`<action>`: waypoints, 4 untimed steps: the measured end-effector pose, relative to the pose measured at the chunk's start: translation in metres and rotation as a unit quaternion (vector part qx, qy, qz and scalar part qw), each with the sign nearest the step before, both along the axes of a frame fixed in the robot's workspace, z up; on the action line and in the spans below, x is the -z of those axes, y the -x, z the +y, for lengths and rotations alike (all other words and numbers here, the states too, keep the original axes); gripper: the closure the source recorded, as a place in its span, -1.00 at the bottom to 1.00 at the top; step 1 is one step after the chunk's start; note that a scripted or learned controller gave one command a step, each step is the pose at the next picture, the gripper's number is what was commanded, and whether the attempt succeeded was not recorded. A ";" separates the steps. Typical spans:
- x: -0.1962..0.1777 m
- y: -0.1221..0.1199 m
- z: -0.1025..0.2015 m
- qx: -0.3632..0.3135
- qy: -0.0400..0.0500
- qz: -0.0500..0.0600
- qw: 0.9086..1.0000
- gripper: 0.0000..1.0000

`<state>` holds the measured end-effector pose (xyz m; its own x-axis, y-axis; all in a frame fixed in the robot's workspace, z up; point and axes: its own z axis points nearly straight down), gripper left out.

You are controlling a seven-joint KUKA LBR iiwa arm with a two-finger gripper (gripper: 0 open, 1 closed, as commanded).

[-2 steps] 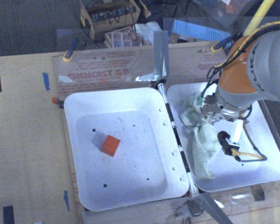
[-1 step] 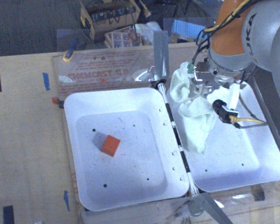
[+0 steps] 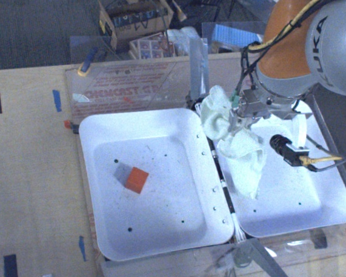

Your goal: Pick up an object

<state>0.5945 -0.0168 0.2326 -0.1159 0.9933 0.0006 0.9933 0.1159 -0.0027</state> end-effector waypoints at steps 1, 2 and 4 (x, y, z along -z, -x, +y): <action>0.013 0.060 -0.013 -0.039 0.000 -0.001 0.999 1.00; 0.029 0.112 -0.016 -0.079 0.000 -0.001 0.997 1.00; 0.008 0.041 0.070 -0.076 0.001 -0.002 0.997 1.00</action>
<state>0.5540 0.0531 0.2241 -0.2653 0.9642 -0.0014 0.9642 0.2653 0.0018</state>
